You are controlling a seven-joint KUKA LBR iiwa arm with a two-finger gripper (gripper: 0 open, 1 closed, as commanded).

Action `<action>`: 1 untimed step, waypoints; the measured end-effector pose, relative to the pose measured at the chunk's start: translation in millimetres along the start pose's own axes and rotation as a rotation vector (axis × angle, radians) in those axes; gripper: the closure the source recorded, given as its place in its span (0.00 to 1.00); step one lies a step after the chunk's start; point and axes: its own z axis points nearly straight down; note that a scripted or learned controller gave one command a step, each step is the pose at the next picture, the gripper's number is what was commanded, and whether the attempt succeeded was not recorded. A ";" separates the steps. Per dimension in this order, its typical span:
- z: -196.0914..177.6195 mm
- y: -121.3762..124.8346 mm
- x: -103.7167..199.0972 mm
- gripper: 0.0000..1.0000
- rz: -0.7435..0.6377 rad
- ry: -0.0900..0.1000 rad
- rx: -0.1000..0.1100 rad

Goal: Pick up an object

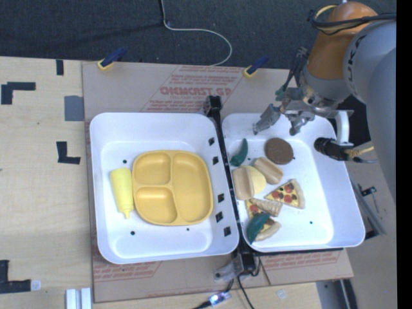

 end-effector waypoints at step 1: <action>-9.6 3.1 0.2 0.00 -0.002 -0.002 -0.016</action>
